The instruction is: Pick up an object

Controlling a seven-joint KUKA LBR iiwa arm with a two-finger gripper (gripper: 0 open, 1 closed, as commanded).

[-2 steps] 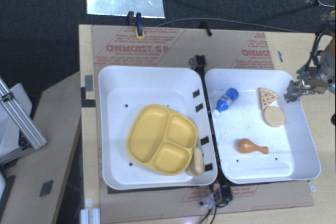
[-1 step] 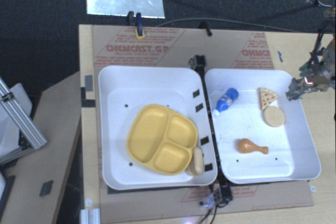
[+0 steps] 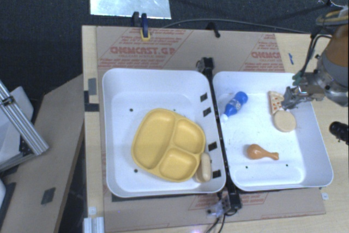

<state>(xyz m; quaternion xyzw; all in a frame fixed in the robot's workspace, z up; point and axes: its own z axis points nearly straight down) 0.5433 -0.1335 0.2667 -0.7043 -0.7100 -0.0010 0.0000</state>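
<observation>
Two bins: left bin (image 3: 117, 95), right bin (image 3: 316, 163).
Gripper (image 3: 287, 100): above right bin's far-right side (jaw state: cannot tell).
Blue bottle (image 3: 235, 103): right bin, long axis diagonal, white cap toward the divider.
Drumstick (image 3: 262, 153): lies left-right, thin end rightward.
Yellow tray (image 3: 168, 143): left bin.

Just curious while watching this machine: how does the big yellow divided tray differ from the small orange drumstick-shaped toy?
The yellow divided tray lies in the left white bin; the orange drumstick-shaped toy lies in the right white bin. The tray is far larger, flat and split into compartments; the toy is small, rounded and tapers to a thin end. Both lie flat, apart from the gripper.
</observation>
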